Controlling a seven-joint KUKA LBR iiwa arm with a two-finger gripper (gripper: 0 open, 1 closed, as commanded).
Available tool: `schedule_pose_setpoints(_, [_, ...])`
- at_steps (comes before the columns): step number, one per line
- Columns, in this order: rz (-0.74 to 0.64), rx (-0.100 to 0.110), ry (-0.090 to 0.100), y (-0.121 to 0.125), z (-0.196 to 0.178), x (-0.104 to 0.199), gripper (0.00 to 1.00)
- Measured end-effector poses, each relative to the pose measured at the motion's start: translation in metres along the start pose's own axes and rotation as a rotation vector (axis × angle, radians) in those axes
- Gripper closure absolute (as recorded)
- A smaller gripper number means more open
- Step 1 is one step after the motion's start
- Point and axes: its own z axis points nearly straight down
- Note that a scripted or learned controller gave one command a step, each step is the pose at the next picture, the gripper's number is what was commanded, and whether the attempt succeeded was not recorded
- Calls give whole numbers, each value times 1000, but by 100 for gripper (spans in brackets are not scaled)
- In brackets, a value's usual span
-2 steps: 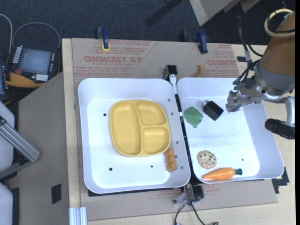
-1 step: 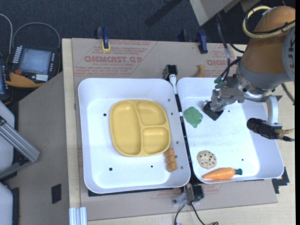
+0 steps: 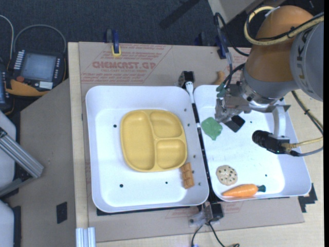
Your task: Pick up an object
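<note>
In the right bin (image 3: 293, 181), a green leaf-shaped piece (image 3: 211, 128) lies by the left wall. My gripper (image 3: 225, 113) hangs just above and to the right of it, close to its upper edge. I cannot make out anything held in it. A round speckled cookie (image 3: 226, 174) lies toward the front of the same bin. An orange carrot with a green tip (image 3: 240, 190) rests by the front wall. In the left bin (image 3: 97, 138), a small brown ridged block (image 3: 187, 175) sits beside a yellow divided plate (image 3: 152, 139).
The arm's grey and orange body (image 3: 275, 50) covers the back of the right bin. A black cylinder with a cable (image 3: 267, 140) hangs over that bin's right half. The wall between the two bins (image 3: 198, 138) runs just left of the green piece.
</note>
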Motion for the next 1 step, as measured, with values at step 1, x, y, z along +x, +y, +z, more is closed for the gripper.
schedule_pose_setpoints(1, [0,3,0,-2,18,53,100])
